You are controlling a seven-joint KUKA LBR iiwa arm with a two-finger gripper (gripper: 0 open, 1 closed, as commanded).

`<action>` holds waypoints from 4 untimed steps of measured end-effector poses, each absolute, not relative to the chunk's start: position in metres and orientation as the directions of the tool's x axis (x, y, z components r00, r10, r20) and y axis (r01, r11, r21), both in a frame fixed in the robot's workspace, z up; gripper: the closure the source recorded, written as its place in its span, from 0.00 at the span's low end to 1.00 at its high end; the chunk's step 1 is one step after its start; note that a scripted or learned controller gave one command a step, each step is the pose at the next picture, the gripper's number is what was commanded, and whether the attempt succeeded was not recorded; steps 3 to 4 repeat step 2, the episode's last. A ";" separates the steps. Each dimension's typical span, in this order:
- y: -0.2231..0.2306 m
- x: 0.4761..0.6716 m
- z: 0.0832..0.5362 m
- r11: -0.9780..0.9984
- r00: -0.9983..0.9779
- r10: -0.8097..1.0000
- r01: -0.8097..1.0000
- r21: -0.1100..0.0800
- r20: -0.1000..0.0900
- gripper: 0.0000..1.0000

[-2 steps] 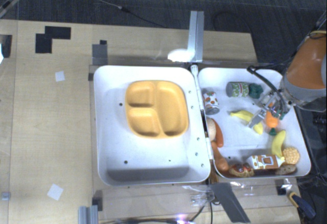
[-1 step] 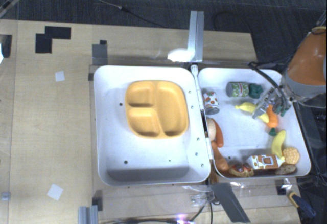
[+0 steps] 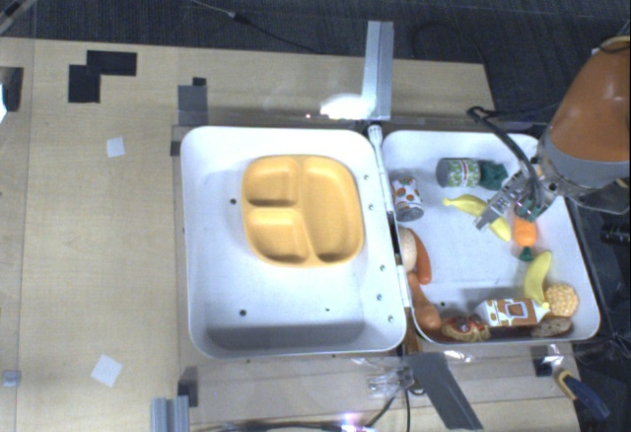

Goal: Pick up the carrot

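Over the right bin (image 3: 582, 322) the grey arm (image 3: 592, 124) is reaching in from the right side of the camera view, its orange band sitting just above the wrist. Its pincer (image 3: 505, 206) is hanging low over the bin's upper middle, pointing down and to the left, with pale fingers (image 3: 490, 215) lying across a yellow banana (image 3: 463, 205). How wide the pincer is standing cannot be told, since the fingers are blurring into the objects beneath them.

The carrot (image 3: 525, 232), a small orange piece, is lying just beside the pincer on its lower right, possibly touching it, though the view is too coarse to be sure. It is not showing between the fingers. A second banana (image 3: 536, 275) is lying just below the carrot.

Along the same bin, a green can (image 3: 470, 172) is resting on its side near the top, and a small patterned cup (image 3: 406, 196) is standing by the left wall. A brownish-orange food item (image 3: 420, 260) is lying against that wall lower down. Near the bottom edge a small carton (image 3: 511, 313) and a round cracker (image 3: 561, 299) are sitting close together.

On the left bin (image 3: 212, 262), a yellow divided tray (image 3: 300, 208) is lying flat near the middle. Both bins are sitting side by side on the pale wooden worktop (image 3: 89, 252).
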State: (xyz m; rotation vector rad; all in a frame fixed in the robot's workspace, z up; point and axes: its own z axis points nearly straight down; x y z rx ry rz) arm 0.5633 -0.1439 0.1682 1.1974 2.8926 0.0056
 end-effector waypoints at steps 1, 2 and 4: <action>-0.196 0.490 0.089 0.716 -0.716 0.698 0.698 0.005 -0.013 1.00; -0.196 0.491 0.089 0.716 -0.716 0.698 0.698 0.007 -0.016 0.00; -0.196 0.491 0.089 0.716 -0.716 0.698 0.698 0.007 -0.016 0.00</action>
